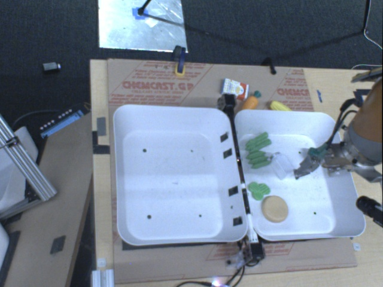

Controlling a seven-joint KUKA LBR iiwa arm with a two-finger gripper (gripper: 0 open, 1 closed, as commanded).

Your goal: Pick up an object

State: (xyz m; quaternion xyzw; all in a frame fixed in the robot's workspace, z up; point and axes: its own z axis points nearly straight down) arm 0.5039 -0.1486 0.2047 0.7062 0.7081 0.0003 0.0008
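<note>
Camera view: we see the arm [365, 137] reaching in from the right over the right bin [335, 220]. The gripper [301, 169] sits low over the middle of that bin, fingertips pointing toward the divider between the two bins. We cannot tell its state at this resolution, and nothing shows between its tips.

All candidate objects lie in the right bin, on its left half near the divider:
- green ridged piece [258, 150], up near the bin's far-left corner, long axis running roughly front-to-back along the divider.
- clear plastic piece [282, 164], just beside the gripper tip on its divider side, hard to make out against the white floor. Touching or not, we can't say.
- small green leafy piece [258, 189], toward the near-left corner.
- tan round disc [275, 208], just beside the leafy piece, nearer the front rim.

Key relation, in our judgement: the nearest thing lies straight ahead of the tip toward the divider; the green ridged piece lies just beyond it, the disc off toward the front rim. Nothing is lifted yet.

The left bin [128, 220] holds nothing we'd target. An orange item [251, 102] and a yellow item [278, 106] rest on the bench board beyond the right bin's far rim.
</note>
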